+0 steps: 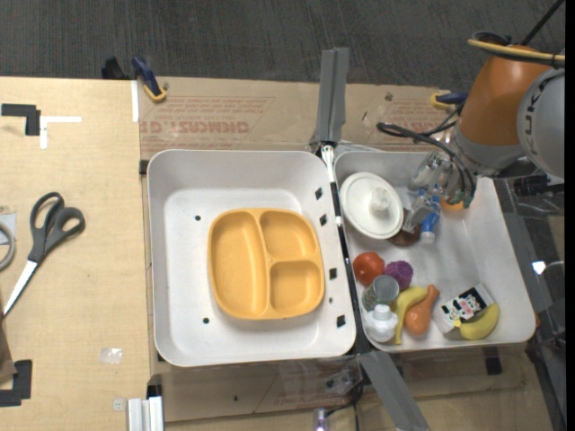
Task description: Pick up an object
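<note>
My gripper (431, 197) hangs low over the back of the right bin (503, 268), just right of a round white lid-like dish (373, 205). Directly under it lie a small blue and white item (429, 226) and a dark brown piece (409, 233); I cannot tell whether it touches them. Toward the front of the same bin sit a red tomato (367, 266), a purple piece (400, 272), a grey cup (384, 290), a yellow gourd shape (410, 302), an orange carrot (421, 312), a white bottle (381, 321) and a black, white and yellow toy (470, 311).
The left bin (171, 268) holds a yellow divided plate (266, 263). Scissors (40, 236) lie on the wooden bench at far left. A grey divider bar (331, 97) runs between the bins at the back. Cables hang beside the wrist.
</note>
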Controlling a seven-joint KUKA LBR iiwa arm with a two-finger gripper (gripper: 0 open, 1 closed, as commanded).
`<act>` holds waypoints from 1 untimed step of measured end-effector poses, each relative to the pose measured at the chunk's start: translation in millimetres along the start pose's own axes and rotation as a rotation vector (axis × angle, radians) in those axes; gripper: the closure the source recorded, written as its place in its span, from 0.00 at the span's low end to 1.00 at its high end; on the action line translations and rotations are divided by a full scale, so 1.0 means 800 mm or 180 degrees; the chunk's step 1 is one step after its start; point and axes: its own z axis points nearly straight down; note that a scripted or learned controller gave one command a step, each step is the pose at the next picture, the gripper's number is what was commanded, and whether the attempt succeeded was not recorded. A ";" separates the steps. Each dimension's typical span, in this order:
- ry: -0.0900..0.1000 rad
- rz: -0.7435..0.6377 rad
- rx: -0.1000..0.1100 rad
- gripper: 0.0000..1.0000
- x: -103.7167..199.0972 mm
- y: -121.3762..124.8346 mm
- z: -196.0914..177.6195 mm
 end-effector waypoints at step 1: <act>0.0011 -0.0199 -0.0001 0.00 0.052 -0.106 0.000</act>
